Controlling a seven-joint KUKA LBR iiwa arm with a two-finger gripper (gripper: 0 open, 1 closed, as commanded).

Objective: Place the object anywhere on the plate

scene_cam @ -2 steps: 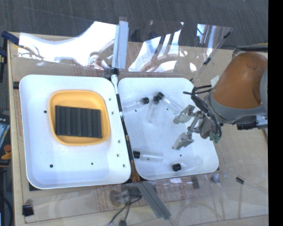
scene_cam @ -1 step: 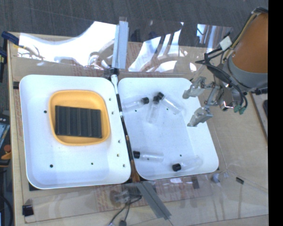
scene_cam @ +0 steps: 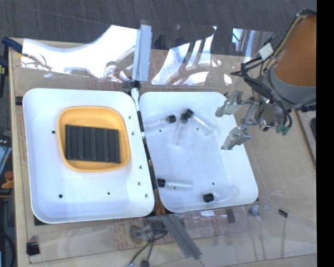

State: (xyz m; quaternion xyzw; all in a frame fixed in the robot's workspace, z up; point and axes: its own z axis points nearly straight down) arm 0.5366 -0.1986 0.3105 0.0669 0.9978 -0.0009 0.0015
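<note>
Trouble looms as the gripper [scene_cam: 234, 122] hangs spread and bare at three o'clock of the right bin [scene_cam: 240, 171], since those clear vials [scene_cam: 178, 185] could roll away, far from the yellow plate [scene_cam: 72, 163].

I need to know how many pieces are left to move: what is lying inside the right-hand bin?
Four clear tubes with black caps lie in the right bin: two near its back, two near its front. Their clear bodies blend into the white floor, so more could be missed.

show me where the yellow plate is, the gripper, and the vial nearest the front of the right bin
yellow plate [scene_cam: 72, 115]: camera view, on its bare upper left rim.
gripper [scene_cam: 232, 122]: camera view, midway between its fingertips.
clear vial [scene_cam: 219, 194]: camera view, on its transparent body beside the black cap.
</note>
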